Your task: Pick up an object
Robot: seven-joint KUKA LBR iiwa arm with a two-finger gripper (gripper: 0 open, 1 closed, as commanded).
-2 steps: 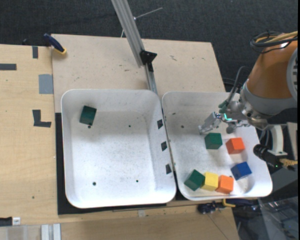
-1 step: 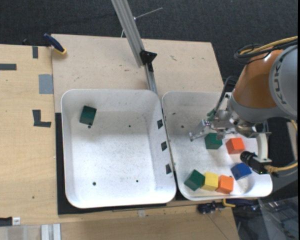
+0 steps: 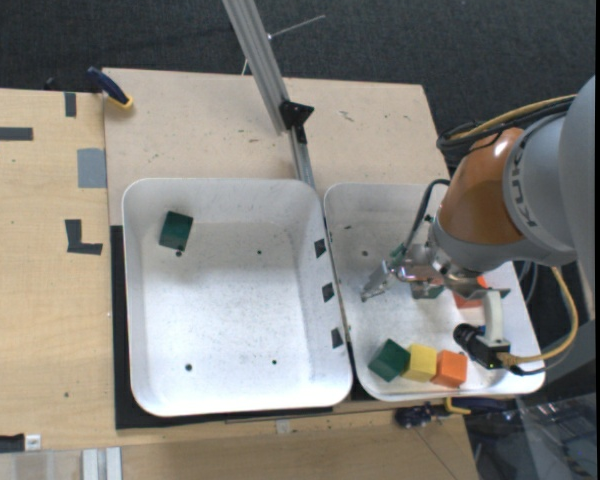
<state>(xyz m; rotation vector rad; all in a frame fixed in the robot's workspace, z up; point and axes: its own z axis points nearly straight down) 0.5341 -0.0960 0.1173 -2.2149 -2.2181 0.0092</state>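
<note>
Pale wooden bench surfacing is seen beneath two shallow white bins set side by side, with dark carpet-like flooring beyond the bench's far edge. The gripper is located over the right bin, near that bin's middle, at the end of the grey arm with its orange band. Whether anything is grasped cannot be told, since the fingertips are too small and cluttered to be read. Three blocks are lined up, touching, at the right bin's near edge: a green block, a yellow block and an orange block. A further dark green block is noted in the left bin, near its far left corner. A slanted metal pole is recorded above the bins.
</note>
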